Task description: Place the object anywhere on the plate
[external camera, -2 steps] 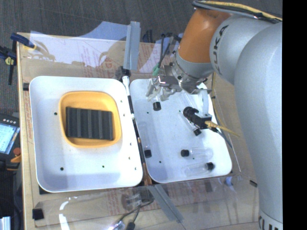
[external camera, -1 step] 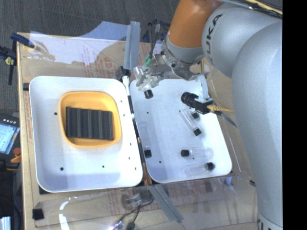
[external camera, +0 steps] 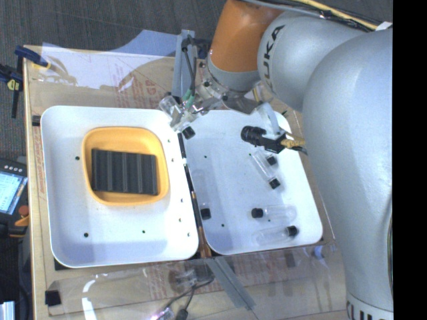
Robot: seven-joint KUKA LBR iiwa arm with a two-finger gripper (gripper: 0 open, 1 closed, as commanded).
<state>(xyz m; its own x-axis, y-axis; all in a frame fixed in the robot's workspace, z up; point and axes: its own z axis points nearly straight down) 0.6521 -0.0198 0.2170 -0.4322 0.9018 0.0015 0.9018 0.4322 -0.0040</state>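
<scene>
A yellow plate point(external camera: 121, 139) lies in the left white bin point(external camera: 63, 232), with a dark ribbed rectangle point(external camera: 127, 172) on its middle. In the right bin point(external camera: 227, 172) lie several clear tubes with black caps: one point(external camera: 264, 167) near the middle right and two point(external camera: 275, 213) point(external camera: 277, 233) toward the front. My gripper point(external camera: 179, 115) hangs over the far end of the divide between the two bins, above the plate's far right corner. A small black piece point(external camera: 189, 133) sits just below the gripper; whether it is held is unclear.
Another small black cap point(external camera: 205, 213) lies at the right bin's left side, close to the divider. The grey arm with its orange band point(external camera: 243, 29) covers the bench's far right. A tablet point(external camera: 10, 192) sits off the left edge.
</scene>
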